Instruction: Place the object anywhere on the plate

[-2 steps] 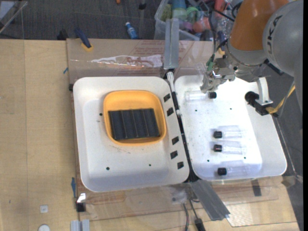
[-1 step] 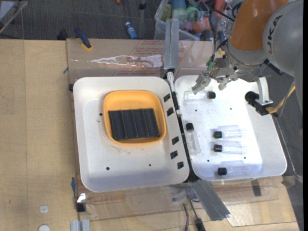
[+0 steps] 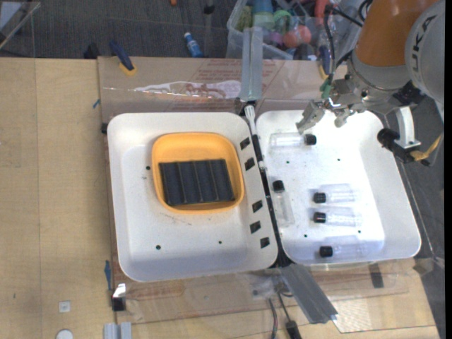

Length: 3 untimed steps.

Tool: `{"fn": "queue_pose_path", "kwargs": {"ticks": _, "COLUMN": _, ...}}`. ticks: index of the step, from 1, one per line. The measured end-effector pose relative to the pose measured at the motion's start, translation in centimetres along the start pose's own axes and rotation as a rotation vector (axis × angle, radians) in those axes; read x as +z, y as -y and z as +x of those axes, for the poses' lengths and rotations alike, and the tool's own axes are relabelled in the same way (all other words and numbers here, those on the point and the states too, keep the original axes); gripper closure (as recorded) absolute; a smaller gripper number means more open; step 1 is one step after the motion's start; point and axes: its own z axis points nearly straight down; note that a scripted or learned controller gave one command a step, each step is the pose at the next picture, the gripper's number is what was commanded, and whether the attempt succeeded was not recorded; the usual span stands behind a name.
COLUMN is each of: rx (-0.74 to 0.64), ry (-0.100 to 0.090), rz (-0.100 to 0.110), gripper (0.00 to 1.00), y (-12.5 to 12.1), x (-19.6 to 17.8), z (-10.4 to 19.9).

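A yellow plate (image 3: 164, 149) sits in the left bin (image 3: 134, 246), and a black ridged slab (image 3: 196, 181) lies flat on it. Several clear vials with black caps lie in the right bin (image 3: 385, 189): one at the back (image 3: 288, 140), one by the divider (image 3: 282, 205), two side by side mid-bin (image 3: 339, 195) (image 3: 341, 217), and one at the front (image 3: 346, 249). My gripper (image 3: 325, 118) hangs open above the right bin's back edge, just right of the back vial, with nothing between its fingers.
A row of black clips (image 3: 253, 183) runs along the divider between the bins. A clear tub of coloured items (image 3: 296, 9) stands behind the bench. The arm's orange band (image 3: 395, 6) looms over the back right corner.
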Motion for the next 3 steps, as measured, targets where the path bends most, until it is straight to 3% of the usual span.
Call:
{"fn": "queue_pose_path", "kwargs": {"ticks": 1, "rx": 0.001, "ry": 0.000, "rz": -0.004, "gripper": 1.00, "y": -0.1, "x": -1.0, "z": 0.0}}
{"fn": "queue_pose_path", "kwargs": {"ticks": 2, "rx": -0.207, "ry": 0.001, "rz": -0.002, "gripper": 1.00, "y": 0.4, "x": -3.3, "z": -2.7}}
{"fn": "queue_pose_path", "kwargs": {"ticks": 3, "rx": -0.536, "ry": 0.003, "rz": -0.003, "gripper": 1.00, "y": 1.4, "x": -7.5, "z": -8.4}}
